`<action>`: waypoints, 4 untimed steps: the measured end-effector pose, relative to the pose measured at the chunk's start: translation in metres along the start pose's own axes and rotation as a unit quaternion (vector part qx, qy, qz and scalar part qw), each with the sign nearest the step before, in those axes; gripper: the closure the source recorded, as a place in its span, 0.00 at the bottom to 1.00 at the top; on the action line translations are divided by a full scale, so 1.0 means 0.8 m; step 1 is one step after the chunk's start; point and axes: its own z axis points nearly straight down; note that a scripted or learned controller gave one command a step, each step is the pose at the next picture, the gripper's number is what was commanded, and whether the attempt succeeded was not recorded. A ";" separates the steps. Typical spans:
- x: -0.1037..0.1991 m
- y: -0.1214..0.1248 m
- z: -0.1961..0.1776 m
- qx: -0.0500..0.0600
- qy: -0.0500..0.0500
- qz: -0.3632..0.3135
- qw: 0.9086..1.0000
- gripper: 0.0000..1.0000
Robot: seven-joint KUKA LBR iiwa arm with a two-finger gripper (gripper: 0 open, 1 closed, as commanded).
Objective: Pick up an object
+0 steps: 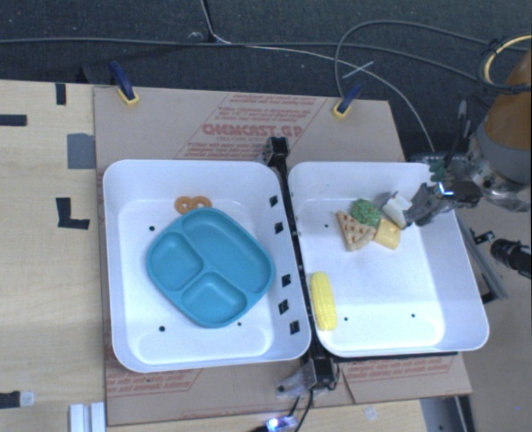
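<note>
Reaching into the right bin (446, 327), the gripper (408, 212) hangs beside the cheese (388, 234), finger state impossible to tell; next it likely must settle over it and close.

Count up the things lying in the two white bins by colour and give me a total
Blue: 1, the divided tray in the left bin
Brown: 1, the pretzel above the tray
Yellow: 2, the corn cob and the cheese wedge in the right bin
Green: 1, the broccoli piece
Tan: 1, the pizza slice
Total: 6
</note>
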 end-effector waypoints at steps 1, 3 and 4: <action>0.069 0.024 0.022 0.002 0.001 -0.002 1.000 1.00; 0.203 0.086 0.039 0.001 0.001 -0.002 1.000 1.00; 0.277 0.099 0.051 0.002 0.001 -0.003 1.000 1.00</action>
